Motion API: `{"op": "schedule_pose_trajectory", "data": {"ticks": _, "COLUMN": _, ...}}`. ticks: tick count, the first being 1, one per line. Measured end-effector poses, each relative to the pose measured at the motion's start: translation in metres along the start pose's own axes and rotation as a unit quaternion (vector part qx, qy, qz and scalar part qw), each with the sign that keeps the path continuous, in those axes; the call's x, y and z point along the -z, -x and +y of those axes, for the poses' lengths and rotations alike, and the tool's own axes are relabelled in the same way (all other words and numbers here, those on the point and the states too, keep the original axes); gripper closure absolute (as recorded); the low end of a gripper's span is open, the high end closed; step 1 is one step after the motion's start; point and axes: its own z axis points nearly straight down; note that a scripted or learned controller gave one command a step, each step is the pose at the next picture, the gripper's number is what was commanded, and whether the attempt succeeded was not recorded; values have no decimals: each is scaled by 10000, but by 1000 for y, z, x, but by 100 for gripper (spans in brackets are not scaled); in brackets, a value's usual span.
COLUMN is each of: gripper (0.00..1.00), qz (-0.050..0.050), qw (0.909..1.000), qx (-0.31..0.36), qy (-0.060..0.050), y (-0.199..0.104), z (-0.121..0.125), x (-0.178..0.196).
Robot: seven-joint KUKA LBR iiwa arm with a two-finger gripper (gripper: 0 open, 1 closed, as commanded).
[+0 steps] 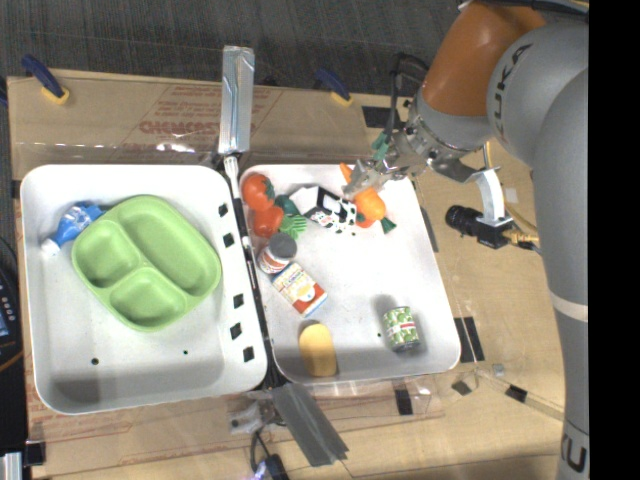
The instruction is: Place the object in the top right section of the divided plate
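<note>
Two bins side by side on surface (500, 388). In left bin (60, 368): divided plate (146, 259) near centre, wrapper (75, 218) tucked at its far-left edge. In right bin (430, 298): tomato (257, 190) at far-left corner, toy cow (330, 208) to its right, orange (369, 204) just right of cow. Jar (276, 254) nearer, below tomato; carton (299, 291) just in front of jar. Block (317, 348) at near edge, can (401, 328) to its right. End effector (362, 180) over far part of right bin, above orange; arm (520, 78) in from right.

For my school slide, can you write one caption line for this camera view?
Robot gripper hovers by an orange toy in the right bin, green divided plate waiting left.
</note>
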Motion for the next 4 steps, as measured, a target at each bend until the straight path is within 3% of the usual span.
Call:
{"op": "schedule_pose_trajectory", "data": {"ticks": 1, "gripper": 100, "qz": 9, "qw": 9927, "qx": 1207, "qy": -17, "y": -77, "z": 25, "x": -29}}
{"op": "schedule_pose_trajectory", "data": {"ticks": 2, "gripper": 100, "qz": 3, "qw": 9899, "qx": 1421, "qy": -3, "y": -132, "z": -14, "x": 8}}
{"op": "schedule_pose_trajectory", "data": {"ticks": 3, "gripper": 100, "qz": 4, "qw": 9854, "qx": 1704, "qy": -7, "y": -179, "z": -60, "x": 15}}
{"op": "schedule_pose_trajectory", "data": {"ticks": 4, "gripper": 100, "qz": -4, "qw": 9711, "qx": 2389, "qy": 15, "y": -260, "z": -71, "x": 117}}
